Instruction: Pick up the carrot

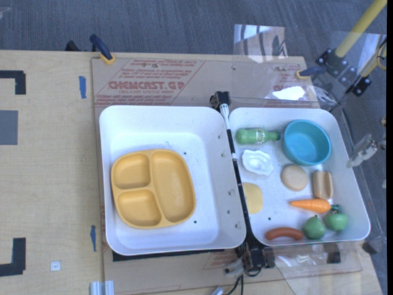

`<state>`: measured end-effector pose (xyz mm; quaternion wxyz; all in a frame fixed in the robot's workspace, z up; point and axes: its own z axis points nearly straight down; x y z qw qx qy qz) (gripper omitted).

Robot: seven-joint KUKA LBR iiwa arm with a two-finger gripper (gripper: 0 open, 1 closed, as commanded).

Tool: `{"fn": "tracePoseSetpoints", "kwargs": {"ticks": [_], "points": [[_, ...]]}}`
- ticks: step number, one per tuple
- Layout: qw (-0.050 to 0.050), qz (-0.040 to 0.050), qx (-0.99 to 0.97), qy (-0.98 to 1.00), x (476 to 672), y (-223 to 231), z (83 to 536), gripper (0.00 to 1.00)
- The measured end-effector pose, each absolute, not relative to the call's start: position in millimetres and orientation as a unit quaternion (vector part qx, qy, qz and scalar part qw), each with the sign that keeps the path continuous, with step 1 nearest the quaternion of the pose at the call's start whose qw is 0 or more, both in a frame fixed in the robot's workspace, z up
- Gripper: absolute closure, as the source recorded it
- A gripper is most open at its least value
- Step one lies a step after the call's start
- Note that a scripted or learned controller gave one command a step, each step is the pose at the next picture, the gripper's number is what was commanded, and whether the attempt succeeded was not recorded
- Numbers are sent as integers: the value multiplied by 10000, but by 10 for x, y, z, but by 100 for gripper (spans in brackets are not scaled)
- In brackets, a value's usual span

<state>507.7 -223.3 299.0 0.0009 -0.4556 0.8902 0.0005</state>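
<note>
The hand's state cannot be told here; by the rig it would reach in from 3 o'clock. On the desk point(43, 165), the right bin point(351, 141) holds the carrot point(311, 206) toward its 4 o'clock corner. The carrot's long axis runs 9 to 3, tip toward 9. A hot dog bun point(322, 184) lies just at its 12, and green fruit point(315, 227) crowds its 6, so a grasp across the axis looks tight.

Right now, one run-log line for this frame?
carrot: right bin, untouched | neighbours: hot dog bun, green apples | yellow tray: left bin
</note>
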Motion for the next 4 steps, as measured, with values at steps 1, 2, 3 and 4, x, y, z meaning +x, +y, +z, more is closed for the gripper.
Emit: {"fn": "tracePoseSetpoints", "kwargs": {"ticks": [1,2,3,4], "points": [[6,23,-7211,6928,4859,-2223,2510,0],[22,-2,-8806,4739,4804,-2090,2649,0],[17,20,-9461,3237,4800,-2062,2468,0],[23,-7,-9837,1800,4913,-2201,2559,0]]}}
